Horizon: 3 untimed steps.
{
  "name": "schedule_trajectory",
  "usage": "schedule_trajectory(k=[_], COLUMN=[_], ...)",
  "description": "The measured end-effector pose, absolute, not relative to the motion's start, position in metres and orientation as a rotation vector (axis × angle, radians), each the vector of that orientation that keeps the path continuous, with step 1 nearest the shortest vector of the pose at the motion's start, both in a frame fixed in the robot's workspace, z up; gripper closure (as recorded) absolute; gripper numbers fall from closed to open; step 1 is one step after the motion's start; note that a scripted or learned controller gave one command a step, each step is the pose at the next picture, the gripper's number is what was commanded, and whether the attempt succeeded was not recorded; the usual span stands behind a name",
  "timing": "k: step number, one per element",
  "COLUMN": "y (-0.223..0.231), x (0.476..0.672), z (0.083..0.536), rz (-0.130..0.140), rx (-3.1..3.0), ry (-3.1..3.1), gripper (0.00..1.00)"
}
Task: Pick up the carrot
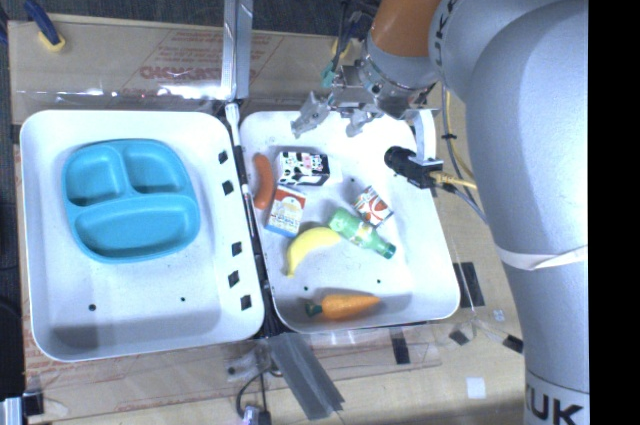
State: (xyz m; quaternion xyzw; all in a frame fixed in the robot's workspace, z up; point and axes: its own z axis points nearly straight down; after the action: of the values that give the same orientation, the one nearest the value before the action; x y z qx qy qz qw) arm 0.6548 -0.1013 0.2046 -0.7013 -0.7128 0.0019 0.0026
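The orange carrot (345,305) with a green stub end lies along the front edge of the right bin (430,258). My gripper (331,118) hovers over the bin's far edge, well away from the carrot. Its two grey fingers (308,120) are spread apart with nothing between them.
The right bin also holds a sausage (263,179), a black-and-white carton (302,167), a small red-and-white carton (286,213), a banana (308,246), a green bottle (362,233) and a small can (373,206). A blue divided plate (130,197) sits in the left bin (60,313).
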Motion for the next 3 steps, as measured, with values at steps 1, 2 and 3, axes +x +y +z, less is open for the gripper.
schedule_trajectory(k=[1, 2, 3], y=[-0.133, -0.118, -0.099], x=[0.603, 0.521, 0.476], z=[0.228, 0.266, 0.146], rz=[0.003, 0.002, 0.002], rx=[-1.909, -2.048, -1.793], ry=[-2.492, -2.380, -2.576], gripper=[0.00, 0.00, 0.00])
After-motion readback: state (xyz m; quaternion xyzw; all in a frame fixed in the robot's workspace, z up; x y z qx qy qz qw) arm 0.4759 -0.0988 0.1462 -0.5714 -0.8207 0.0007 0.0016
